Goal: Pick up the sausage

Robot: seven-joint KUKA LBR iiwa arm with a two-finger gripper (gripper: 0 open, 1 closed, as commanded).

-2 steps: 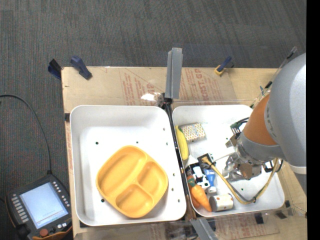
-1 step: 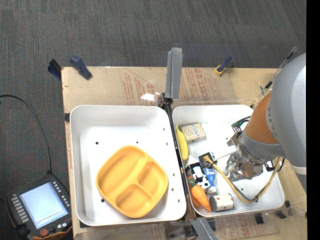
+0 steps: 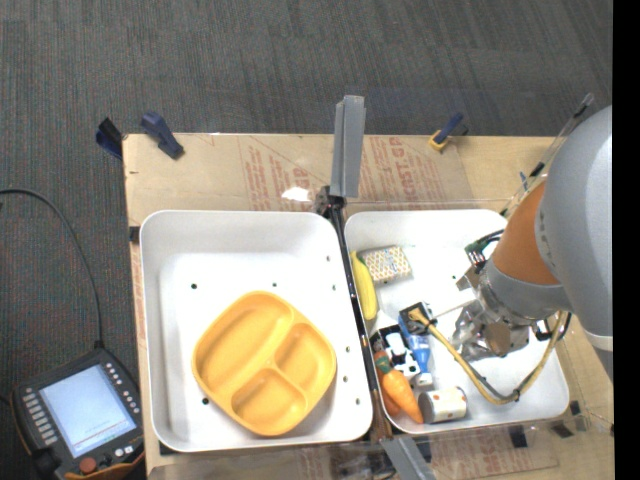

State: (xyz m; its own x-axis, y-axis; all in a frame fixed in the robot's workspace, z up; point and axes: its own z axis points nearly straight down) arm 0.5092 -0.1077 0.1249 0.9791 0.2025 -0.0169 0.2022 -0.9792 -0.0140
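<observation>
My gripper (image 3: 490, 336) hangs low over the right half of the right bin (image 3: 455, 230), below the orange band of the arm (image 3: 520, 248). A small brownish shape (image 3: 497, 342) lies right under the gripper; it is too hidden to tell whether it is the sausage. The bin's other items lie in a cluster to the gripper's left, apart from it.
The cluster holds a speckled sponge (image 3: 386, 263), a yellow banana (image 3: 365, 288), a blue packet (image 3: 417, 340), an orange carrot (image 3: 401, 394) and a pale cylinder (image 3: 444, 404). A yellow cable (image 3: 470, 368) loops by the gripper. The left bin (image 3: 180, 258) holds a yellow divided plate (image 3: 264, 362).
</observation>
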